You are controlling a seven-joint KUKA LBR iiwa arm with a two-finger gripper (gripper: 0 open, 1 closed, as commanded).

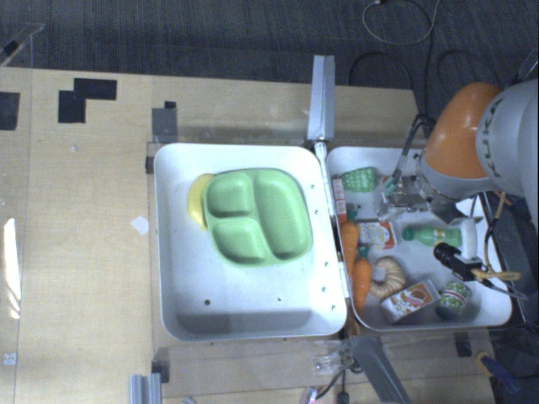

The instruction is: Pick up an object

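Note:
The right bin [502, 311] holds several small objects. A green bottle [431, 236] lies on its side near the middle. Two orange carrots [360, 279] lie along the left wall. A tan pastry [390, 274], a small printed carton [408, 300] and a green can [456, 298] sit toward the front. A green textured item [360, 178] lies at the back left, and a red-and-white packet [377, 234] is below it. My gripper [396, 195] hangs over the bin's back middle, between the green textured item and the bottle. The wrist hides what is under it.
The left bin [181, 310] holds a green divided plate [256, 214] with a yellow object [197, 200] poking out from under its left edge. A metal post [322, 99] stands behind the divider between the bins. Cables [413, 23] trail at the back right.

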